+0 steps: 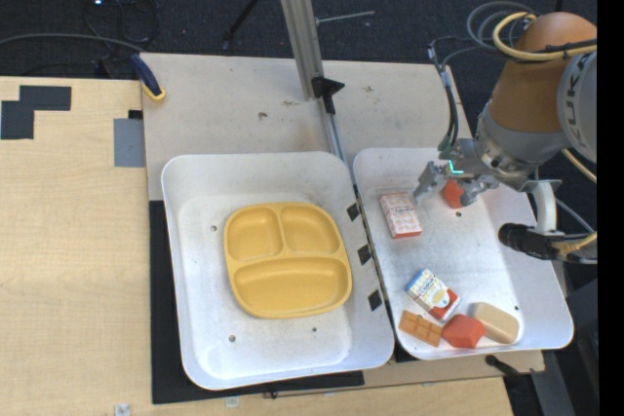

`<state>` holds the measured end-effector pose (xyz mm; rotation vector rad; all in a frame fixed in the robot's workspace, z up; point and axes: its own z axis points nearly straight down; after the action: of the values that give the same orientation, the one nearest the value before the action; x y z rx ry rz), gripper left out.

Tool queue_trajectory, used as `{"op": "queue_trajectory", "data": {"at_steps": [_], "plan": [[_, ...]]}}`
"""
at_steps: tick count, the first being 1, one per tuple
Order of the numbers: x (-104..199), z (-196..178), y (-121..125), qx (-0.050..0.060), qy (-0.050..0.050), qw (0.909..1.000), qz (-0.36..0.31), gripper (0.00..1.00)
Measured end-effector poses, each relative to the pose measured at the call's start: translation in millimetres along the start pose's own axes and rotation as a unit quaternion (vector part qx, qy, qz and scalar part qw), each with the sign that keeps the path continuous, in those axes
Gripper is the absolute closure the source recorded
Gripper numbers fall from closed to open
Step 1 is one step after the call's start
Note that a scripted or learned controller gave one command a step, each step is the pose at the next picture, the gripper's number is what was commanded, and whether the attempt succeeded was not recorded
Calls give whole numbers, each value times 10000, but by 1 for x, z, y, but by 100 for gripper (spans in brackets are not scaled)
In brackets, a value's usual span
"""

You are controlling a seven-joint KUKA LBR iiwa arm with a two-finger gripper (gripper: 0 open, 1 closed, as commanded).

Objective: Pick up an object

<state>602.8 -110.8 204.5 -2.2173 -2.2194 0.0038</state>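
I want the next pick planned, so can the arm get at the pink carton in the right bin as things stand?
Probably yes. The pink carton lies flat and alone in the right bin, nothing on it, and the tool hangs just beside it, over a small red object.

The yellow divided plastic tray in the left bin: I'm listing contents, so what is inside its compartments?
The yellow divided plastic tray shows three bare compartments with nothing lying in them. What lies beneath it on the left white bin is covered.

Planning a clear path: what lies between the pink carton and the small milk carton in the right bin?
In the camera view, bare white bin floor separates the pink carton from the small milk carton.
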Motion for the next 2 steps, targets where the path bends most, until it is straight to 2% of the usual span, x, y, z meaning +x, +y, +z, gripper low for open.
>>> {"op": "queue_trajectory", "data": {"at_steps": [1, 2], "plan": [[0, -1, 0, -7, -1, 10000, 0, 0], [0, 44, -4, 17, -3, 10000, 7, 0]]}}
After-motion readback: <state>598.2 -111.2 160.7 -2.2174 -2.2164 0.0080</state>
